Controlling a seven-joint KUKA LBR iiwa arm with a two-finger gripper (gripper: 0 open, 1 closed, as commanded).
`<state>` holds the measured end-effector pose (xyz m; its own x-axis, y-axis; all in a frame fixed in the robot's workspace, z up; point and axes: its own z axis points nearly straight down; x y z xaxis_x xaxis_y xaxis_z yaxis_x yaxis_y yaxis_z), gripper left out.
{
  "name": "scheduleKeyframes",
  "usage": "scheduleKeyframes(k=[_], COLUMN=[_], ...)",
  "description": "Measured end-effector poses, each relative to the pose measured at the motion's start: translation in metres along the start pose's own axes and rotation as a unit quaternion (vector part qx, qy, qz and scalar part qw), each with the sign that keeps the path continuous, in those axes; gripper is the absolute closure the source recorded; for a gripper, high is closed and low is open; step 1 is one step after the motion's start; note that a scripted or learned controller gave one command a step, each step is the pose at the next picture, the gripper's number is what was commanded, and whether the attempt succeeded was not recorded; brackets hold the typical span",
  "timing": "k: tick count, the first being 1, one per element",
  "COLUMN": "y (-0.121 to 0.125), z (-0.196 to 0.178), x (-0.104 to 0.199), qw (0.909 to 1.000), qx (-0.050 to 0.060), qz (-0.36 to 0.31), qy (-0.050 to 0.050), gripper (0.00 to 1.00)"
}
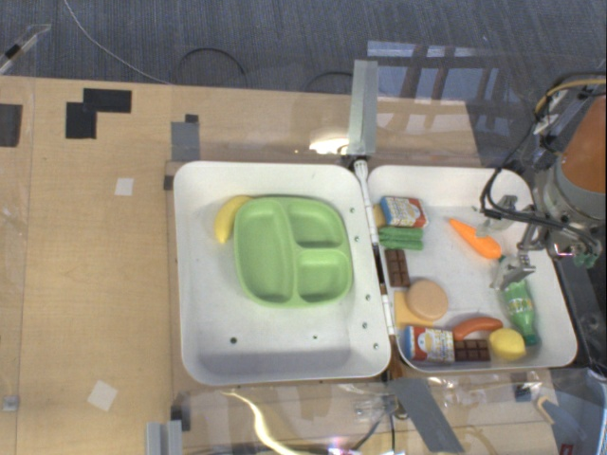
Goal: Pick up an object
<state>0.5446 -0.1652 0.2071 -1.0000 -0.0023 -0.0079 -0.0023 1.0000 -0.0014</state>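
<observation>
Nearest the camera, along the bottom edge, cables and a bright glare (285, 434) lie on a clear sheet in front of the wooden bench (85, 292). Two shallow white bins sit side by side on it. Left bin (204, 349): a green divided plate (289, 251) with three compartments lies toward the bin's far side, and a yellow banana (226, 218) lies against the plate's left rim, partly tucked under it.

Right bin (561, 344): toy foods crowd it. Along its near wall, from left to right, lie a small carton with a red and white label (427, 343), a dark chocolate bar (470, 351), a red sausage (477, 326) just behind that bar, and a yellow lemon (507, 344). A round tan bun (428, 300) lies behind the carton, touching an orange block (404, 308) on its left. Another chocolate bar (397, 268) lies by the dividing wall, with a green ridged piece (399, 238) and a red and white box (404, 212) farther back. An orange carrot (474, 238) lies apart near the bin's middle.

A green bottle (521, 312) lies close to the right wall, beside the lemon. The grey arm with its orange band (580, 164) enters from the right, and the gripper (512, 275) hangs directly above the bottle's far end. Whether its fingers are apart or together cannot be told; nothing is visibly held between them.
</observation>
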Motion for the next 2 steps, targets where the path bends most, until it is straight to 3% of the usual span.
scheduleKeyframes(k=[1,2], y=[-0.041,0.036], z=[0.117,0.120], x=[-0.066,-0.113], qw=[0.9957,0.9865], qx=[0.001,-0.001], qz=[0.092,0.164], qy=[-0.005,0.001], gripper=[0.00,0.00])
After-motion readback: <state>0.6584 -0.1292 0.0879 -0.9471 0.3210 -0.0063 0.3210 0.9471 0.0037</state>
